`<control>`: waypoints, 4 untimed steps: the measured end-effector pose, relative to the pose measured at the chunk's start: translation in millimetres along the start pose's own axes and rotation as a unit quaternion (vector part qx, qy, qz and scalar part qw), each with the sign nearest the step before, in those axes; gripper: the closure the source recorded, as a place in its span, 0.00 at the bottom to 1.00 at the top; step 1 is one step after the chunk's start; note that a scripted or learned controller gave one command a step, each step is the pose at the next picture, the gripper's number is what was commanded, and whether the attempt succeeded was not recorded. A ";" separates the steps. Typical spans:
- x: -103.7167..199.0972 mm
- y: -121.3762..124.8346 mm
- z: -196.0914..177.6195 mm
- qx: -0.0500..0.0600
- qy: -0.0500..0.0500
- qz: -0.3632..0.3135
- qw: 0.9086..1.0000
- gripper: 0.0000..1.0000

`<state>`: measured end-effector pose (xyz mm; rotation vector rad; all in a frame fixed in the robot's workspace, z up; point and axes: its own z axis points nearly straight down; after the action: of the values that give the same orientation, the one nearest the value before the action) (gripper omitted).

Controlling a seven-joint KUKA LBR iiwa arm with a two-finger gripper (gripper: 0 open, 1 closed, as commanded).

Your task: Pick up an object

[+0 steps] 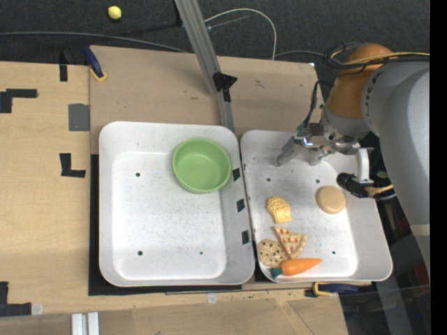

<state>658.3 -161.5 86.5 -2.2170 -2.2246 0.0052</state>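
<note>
Overhead, the gripper (302, 151) is seen poised above the far end of the right bin (370, 257), its fingers (286, 153) spread apart with nothing between them. An approach step is judged to be in hand; a descent onto one item is called for next. Just beyond the fingertips, toward the near rim, one round bun (330, 199) and one corn piece (278, 209) are found; farther on, one cookie (269, 251), one pizza slice (290, 242) and one carrot (302, 266). Well aside, one green bowl (202, 165) is counted in the left bin (119, 257)

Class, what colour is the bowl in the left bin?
The bowl is light green, seen clearly in the camera view.
</note>
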 end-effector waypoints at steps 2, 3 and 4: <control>-4.8 -1.4 -57.3 -0.003 0.000 0.001 1.000 1.00; -9.6 -4.0 -102.8 -0.003 0.000 0.001 1.000 1.00; -9.1 -2.9 -154.9 -0.004 0.000 0.001 1.000 1.00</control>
<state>655.9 -170.4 241.4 -2.2222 -2.2271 -0.0043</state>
